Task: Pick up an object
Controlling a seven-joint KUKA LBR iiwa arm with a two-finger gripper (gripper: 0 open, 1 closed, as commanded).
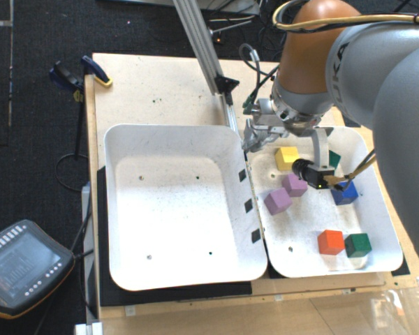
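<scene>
Yellow block [286, 158] is sitting upper right of center in the right bin [385, 255], with the gripper [255, 139] hanging just left of it. Can't tell if it's wide or narrow, honestly. Purple block [295, 185], blue block [344, 192], orange block [330, 242] and green block [358, 244] are lying lower down.

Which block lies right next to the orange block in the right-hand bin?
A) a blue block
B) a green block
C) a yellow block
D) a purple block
B: the green block sits right beside the orange block, the two side by side at the near end of the right bin.
</scene>
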